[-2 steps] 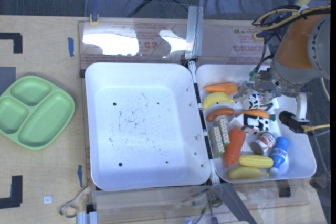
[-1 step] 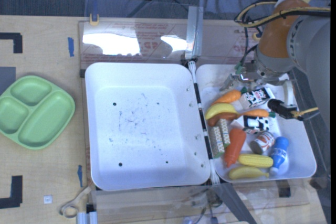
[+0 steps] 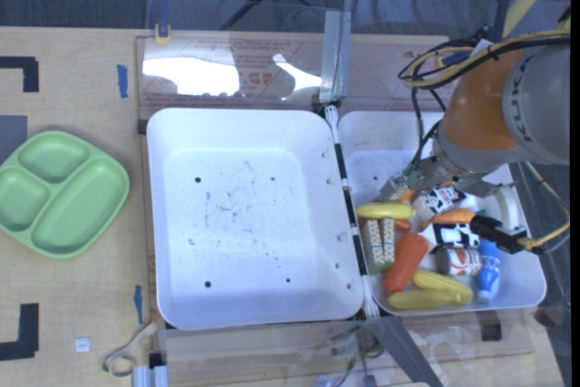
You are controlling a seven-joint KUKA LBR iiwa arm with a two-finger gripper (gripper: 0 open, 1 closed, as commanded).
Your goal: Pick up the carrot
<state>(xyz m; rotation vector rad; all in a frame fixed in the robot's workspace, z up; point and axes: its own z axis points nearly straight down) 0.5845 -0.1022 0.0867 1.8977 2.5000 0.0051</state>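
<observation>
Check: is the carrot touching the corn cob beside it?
Touching. In the camera view the carrot lies against the corn cob, no bin floor showing between them.

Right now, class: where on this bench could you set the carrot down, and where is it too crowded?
Free: the left bin, its whole floor bare, and the bench behind the green divided plate. Crowded: the right bin, where the carrot lies among toys beneath the arm.
</observation>
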